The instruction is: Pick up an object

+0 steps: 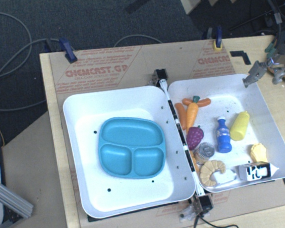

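Tool [275, 67] at right bin [266, 122] corner, above plywood bench [56, 120].

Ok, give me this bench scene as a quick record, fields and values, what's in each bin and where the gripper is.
left bin: blue divided plate
right bin: carrots, purple berry, blue bottle, yellow bottle, croissant, small yellow piece
gripper: over right bin's far right corner, holding nothing seen

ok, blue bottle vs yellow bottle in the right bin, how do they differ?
The blue bottle has a white cap and stands nearly straight up the view; the yellow bottle is one plain colour and leans to the right. The blue one looks slimmer, the yellow one fatter. Both sit side by side in the right bin.
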Tool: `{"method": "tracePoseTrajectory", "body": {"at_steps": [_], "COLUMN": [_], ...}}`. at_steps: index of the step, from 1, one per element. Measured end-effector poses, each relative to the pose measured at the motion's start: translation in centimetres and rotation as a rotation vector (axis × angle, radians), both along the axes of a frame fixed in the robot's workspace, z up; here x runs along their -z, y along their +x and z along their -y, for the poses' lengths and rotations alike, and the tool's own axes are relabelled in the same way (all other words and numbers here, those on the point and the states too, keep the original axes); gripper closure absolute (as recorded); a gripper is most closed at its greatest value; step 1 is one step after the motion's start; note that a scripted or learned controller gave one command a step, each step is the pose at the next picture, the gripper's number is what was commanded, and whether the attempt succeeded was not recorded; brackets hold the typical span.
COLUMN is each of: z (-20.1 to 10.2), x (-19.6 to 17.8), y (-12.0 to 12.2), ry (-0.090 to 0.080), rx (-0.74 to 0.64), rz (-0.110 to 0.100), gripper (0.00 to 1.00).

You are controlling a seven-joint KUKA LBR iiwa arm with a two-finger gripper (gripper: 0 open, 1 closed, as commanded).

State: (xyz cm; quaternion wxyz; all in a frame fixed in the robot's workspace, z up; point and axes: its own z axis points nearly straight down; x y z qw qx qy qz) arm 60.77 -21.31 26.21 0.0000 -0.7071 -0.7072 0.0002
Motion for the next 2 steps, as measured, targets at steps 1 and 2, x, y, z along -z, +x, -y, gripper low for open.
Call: {"method": "tracePoseTrajectory", "body": {"at_steps": [1, 2], "z": [-7.5, -7.9], "x": [15.3, 18.0], "y": [-2.0, -4.4], "ry": [0.008, 0.003], "rx": [-0.006, 0.001], "rz": [-0.016, -0.007], "gripper": [0.0, 0.0]}}
